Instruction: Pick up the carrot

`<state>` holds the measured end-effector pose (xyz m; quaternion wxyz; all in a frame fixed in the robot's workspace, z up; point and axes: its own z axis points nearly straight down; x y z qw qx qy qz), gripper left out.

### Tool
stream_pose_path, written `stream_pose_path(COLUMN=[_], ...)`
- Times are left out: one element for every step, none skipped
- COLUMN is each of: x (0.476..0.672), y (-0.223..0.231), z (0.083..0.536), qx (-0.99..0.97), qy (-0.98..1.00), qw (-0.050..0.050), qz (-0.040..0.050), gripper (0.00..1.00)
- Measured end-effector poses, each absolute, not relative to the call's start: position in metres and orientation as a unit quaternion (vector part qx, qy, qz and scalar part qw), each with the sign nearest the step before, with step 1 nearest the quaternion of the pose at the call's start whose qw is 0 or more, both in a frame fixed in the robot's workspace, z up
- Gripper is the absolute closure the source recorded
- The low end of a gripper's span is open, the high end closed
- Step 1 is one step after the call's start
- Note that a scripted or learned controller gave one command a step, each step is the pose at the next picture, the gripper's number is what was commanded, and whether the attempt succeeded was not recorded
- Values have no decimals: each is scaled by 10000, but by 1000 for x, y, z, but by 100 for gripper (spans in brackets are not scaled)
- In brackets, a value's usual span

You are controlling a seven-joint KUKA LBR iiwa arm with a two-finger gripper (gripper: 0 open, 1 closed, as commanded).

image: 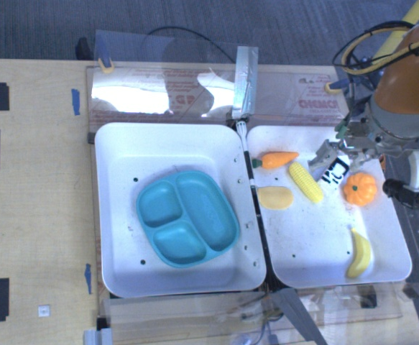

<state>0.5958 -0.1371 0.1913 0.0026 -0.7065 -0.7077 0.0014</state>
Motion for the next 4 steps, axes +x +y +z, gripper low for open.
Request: stream_pose_path(x=[653, 668, 656, 660], y=[-96, -124, -113, -114], z=[114, 134, 87, 98], qx=[-5959, -4022, -3265, -3278], qy=[-8030, -9156, -9452, -9447], qw=[13, -29, 43, -59], qz=[9, -5, 30, 8], gripper=[0, 0, 0, 100])
